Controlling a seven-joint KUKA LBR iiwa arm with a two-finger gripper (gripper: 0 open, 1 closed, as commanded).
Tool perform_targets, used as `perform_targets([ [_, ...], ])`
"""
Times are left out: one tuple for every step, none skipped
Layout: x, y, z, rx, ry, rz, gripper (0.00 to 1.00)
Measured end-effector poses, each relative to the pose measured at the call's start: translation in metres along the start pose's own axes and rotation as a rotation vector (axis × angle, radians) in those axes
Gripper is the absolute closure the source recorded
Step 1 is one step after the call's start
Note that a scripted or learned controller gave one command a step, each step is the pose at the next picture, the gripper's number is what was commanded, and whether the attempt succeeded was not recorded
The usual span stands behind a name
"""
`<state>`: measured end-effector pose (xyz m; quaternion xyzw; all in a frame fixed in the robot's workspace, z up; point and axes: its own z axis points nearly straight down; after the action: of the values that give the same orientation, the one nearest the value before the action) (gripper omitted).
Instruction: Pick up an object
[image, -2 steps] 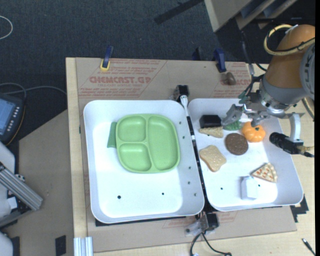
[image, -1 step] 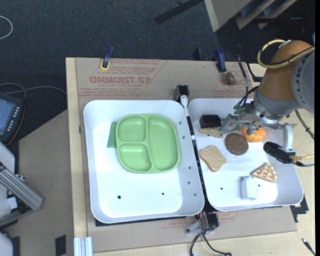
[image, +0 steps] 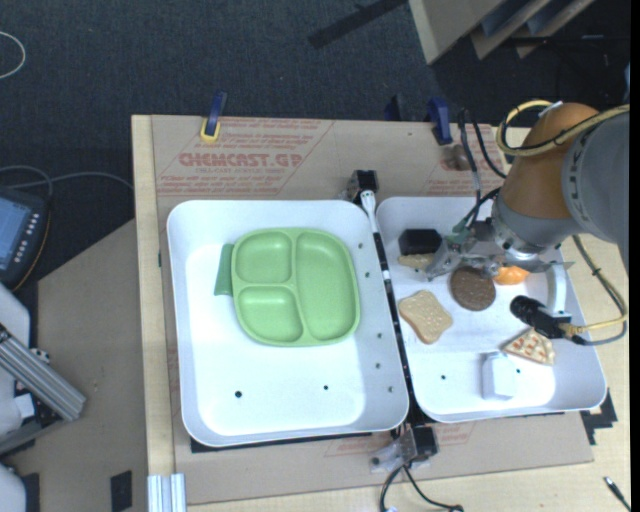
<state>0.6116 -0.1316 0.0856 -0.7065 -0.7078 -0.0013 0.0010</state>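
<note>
The gripper, its state impossible to tell, hangs over the brown cookie in the crowded right bin.

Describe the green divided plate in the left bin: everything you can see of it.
The green divided plate is pale green, matte, plastic-looking, a rounded rectangle with three compartments: two smaller ones at left, one long one at right. It lies flat, slightly rotated, in the upper middle of the left bin. A darker green edge pokes out beneath its left side. Its compartments hold nothing.
</note>
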Motion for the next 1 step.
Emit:
perform_targets([
  [-0.0028, 0.0019, -0.0144, -0.009, -0.007, 0.002, 1.0],
])
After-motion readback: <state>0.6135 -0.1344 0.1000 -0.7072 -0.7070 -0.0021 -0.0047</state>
